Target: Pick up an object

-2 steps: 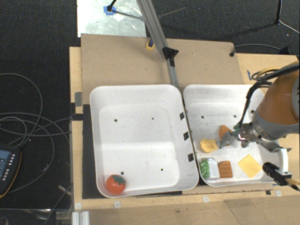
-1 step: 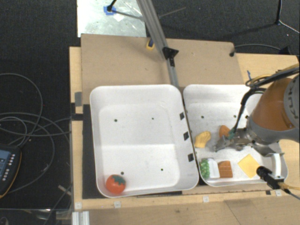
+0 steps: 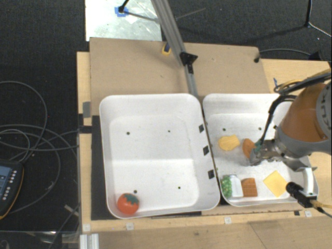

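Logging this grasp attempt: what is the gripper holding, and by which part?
Cannot be told. The gripper is down against an orange object in the right bin.

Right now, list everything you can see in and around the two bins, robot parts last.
left bin: one, white, left half of the bench
right bin: one, white, beside it on the right
tomato: one, red with green top, left bin's near-left corner
yellow lump: one, right bin's middle
orange piece: one, right bin, beside the tool
green and white item: one, right bin's near edge
brown block: one, right of it
yellow slice: one, right bin's near-right
tool: one, grey, low in the right bin
arm: one, grey with orange band, from the right
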`<control>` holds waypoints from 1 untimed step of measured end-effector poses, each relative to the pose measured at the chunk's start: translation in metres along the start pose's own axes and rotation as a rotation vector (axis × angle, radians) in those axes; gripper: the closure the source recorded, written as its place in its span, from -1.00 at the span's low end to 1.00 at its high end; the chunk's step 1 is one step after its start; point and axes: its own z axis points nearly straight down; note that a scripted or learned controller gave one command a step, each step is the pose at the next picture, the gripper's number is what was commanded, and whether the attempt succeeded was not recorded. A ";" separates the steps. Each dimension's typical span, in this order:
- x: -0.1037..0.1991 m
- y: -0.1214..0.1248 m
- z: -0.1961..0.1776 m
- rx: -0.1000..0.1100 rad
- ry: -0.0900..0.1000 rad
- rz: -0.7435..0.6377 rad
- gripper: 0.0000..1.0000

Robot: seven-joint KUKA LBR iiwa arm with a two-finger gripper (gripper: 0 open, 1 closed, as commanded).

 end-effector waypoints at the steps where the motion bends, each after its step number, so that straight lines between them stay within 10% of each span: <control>1: -0.002 -0.002 -0.063 -0.005 -0.002 -0.003 1.00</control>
